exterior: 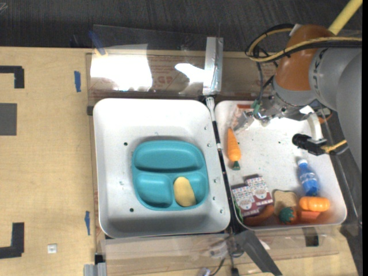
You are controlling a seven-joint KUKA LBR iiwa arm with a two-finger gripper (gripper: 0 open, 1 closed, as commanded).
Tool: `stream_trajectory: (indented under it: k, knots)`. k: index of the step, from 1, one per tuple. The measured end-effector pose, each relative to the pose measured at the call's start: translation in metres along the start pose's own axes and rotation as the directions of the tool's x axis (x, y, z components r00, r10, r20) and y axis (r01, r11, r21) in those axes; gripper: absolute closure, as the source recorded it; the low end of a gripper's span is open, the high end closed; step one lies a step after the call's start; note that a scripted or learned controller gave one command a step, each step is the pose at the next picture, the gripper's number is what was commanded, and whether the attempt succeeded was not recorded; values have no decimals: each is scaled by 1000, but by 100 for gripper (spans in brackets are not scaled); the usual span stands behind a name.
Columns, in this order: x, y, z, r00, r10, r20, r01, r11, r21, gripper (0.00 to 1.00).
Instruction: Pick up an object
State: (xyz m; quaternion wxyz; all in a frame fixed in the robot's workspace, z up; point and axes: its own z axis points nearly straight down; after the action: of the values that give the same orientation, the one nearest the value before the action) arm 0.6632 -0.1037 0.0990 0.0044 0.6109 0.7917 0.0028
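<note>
The hand (253, 117) hovers at the right bin's (339, 211) far left corner, grip state indiscernible. The carrot (233, 146) lies along the left wall; other objects crowd the near edge, leaving the centre open.

Glossy white plastic bins (109, 171) sit on a matt wooden bench (46, 154); the teal tray (155, 160) looks smooth, satin plastic.

Robotics lab test cell. Plywood bench (46, 154) with black tape marks near left edge, blue tape tabs. Two white bins (109, 119) set side by side, holding toy food and teal divided tray (167, 174). Grey industrial arm (339, 73) with exposed yellow-black cables (270, 45) at far right corner. Dark carpet (144, 4) beyond far edge.
</note>
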Motion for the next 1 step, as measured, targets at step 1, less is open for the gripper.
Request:
stream_trajectory:
  k: [1]
  knots:
    - [-2, -19, 12, 990, -142, -4, 142, 990, 6, 0]
